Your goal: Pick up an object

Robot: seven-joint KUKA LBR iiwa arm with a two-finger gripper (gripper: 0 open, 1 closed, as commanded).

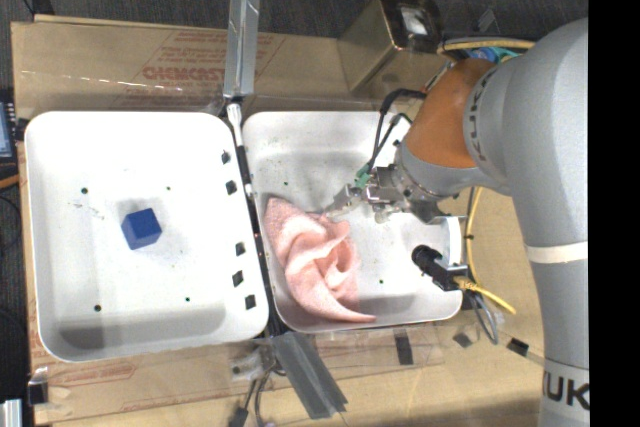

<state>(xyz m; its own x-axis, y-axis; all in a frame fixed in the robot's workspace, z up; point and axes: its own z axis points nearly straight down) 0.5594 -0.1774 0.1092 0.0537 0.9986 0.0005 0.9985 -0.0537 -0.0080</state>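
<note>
— Where's your gripper (352,195) sitting?

— I see it low in the right bin (300,140), at the upper edge of the pink cloth (318,260). The cloth lies crumpled along that bin's left wall, spreading just below and left of the tool.

— Fingers?

— I cannot tell; they're too small and blurred. A blue cube (142,227) rests in the left bin (60,145), well apart.
</note>
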